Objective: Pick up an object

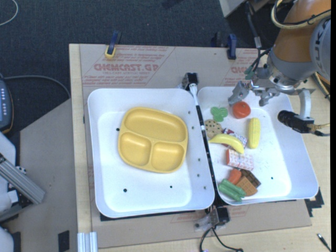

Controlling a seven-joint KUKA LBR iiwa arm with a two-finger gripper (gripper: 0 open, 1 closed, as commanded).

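Approach phase, nothing lifted yet. The two-finger gripper (253, 92) on the grey arm with the orange band (303, 22) hangs over the back edge of the right-hand shallow white bin (302, 159), fingers spread, nothing between them that I can see. Nearest candidate is the small round red-orange toy tomato (241, 109), just below and slightly left of the fingertips in the view, near but apart as far as I can tell; height above it is not readable from this angle. My read: it's lining up on the tomato. Next move calls for a small shift toward the bin centre to straddle it, then a straight descent and a close across its widest part; it's round and smooth, so an off-centre pinch would likely squirt it out. The green leafy toy piece (219, 111) sits just left of the tomato, the yellow toy corn cob (253, 132) just in front of it, so the finger lanes are tight. Further forward: yellow toy banana (228, 141), brown speckled cookie (212, 127), pink-red wrapped packet (239, 159), green bean pod (231, 189), brown chocolate-like block (249, 181), clustered and partly touching. Left-hand white bin (102, 140) holds a yellow three-compartment plastic plate (153, 139), well apart from the gripper.
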